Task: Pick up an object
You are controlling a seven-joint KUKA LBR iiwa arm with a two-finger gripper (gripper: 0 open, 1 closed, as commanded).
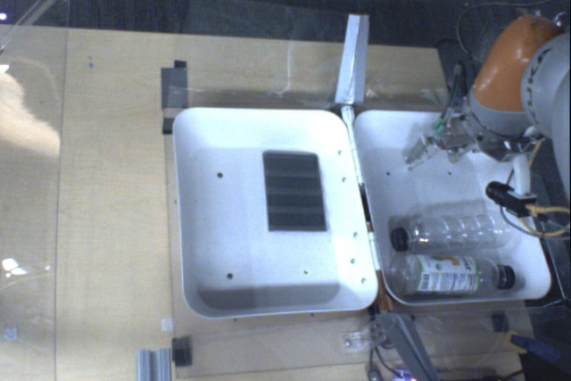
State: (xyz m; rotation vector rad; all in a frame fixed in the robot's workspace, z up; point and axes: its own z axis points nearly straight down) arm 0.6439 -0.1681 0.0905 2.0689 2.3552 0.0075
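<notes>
Two clear plastic bottles lie side by side at the front of the right bin (384, 147). The rear bottle (451, 232) has its black cap at the left. The front bottle (446, 274) carries a green and white label and has its black cap at the right. In the middle of the left bin (205, 147) lies a dark ribbed rectangular pad (294, 190). My gripper (426, 147) hangs over the back part of the right bin, behind the bottles and apart from them. It is open, with nothing between its fingers.
The grey arm with its orange band (513, 62) reaches in over the right bin's far right corner. Cables (517, 201) run along that bin's right wall. A metal strip (354, 58) stands behind the gap between the bins.
</notes>
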